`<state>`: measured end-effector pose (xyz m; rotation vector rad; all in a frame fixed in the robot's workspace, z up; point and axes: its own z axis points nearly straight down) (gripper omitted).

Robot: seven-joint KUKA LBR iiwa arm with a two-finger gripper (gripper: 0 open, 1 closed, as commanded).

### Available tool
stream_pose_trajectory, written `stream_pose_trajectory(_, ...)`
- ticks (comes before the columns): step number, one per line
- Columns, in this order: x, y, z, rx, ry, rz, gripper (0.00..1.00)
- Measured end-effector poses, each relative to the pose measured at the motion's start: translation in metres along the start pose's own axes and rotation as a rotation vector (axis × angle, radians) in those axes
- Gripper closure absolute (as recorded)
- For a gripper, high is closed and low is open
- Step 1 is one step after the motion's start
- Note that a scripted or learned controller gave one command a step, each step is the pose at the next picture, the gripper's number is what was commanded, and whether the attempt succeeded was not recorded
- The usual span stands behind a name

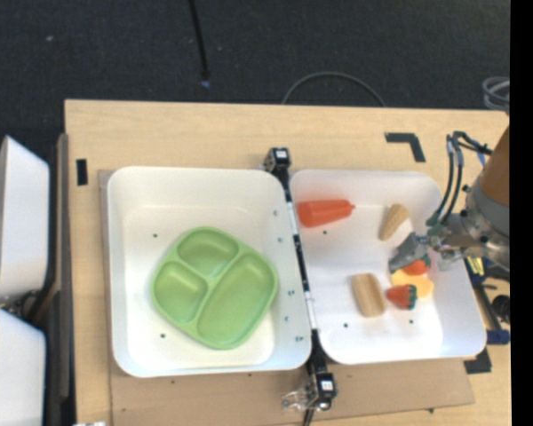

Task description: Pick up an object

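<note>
The right bin holds an orange carrot-shaped toy at its far left and a pale beige piece further right. A tan bread-like roll lies near the middle. Beside it sits a red and green toy, with a yellow and orange piece just behind that. My gripper comes in from the right and hangs low over the yellow and orange piece, touching or nearly touching it. The arm's orange band is at the right edge.
The left bin holds a green divided plate. A raised divider with black clips runs between the bins. Cables hang near the arm's wrist. White boxes stand off the bench's left side.
</note>
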<state>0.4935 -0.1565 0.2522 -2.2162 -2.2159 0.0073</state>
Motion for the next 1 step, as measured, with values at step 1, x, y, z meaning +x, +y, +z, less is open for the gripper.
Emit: stream_pose_trajectory(1,0.0004,0.0010,-0.0044,-0.008,-0.002,-0.002,0.00)
